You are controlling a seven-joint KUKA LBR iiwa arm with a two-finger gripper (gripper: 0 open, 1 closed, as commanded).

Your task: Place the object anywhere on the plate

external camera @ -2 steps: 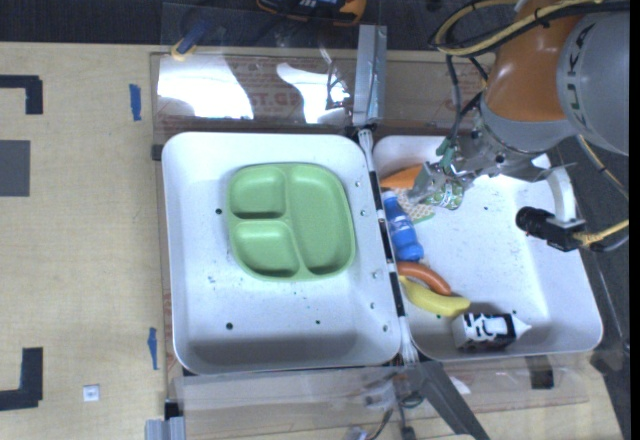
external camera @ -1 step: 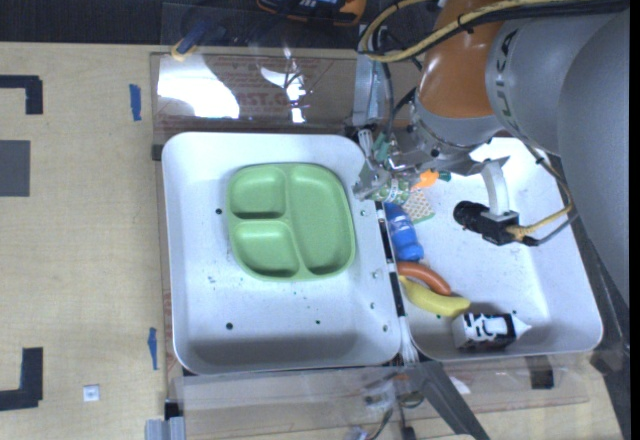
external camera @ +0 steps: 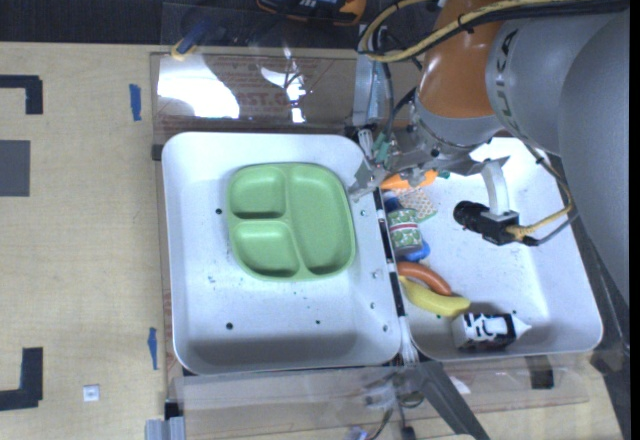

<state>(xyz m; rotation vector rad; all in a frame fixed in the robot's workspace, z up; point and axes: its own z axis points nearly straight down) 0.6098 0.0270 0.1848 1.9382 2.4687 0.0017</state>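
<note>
You'll find the green plate [external camera: 292, 220] lying in the left bin [external camera: 190, 258], its long axis roughly along the bin's width. Your gripper [external camera: 392, 166] hangs over the right bin's [external camera: 560, 308] far left corner, above a pile of small items [external camera: 415, 228]; whether it holds anything can't be told.

The green plate [external camera: 292, 220] looks like smooth matt plastic. Under it, the white bin [external camera: 200, 318] is glossy plastic with dark specks. Right of the plate, the banana [external camera: 437, 302] looks smooth and waxy. The bench [external camera: 80, 258] looks like pale matt wood.
</note>
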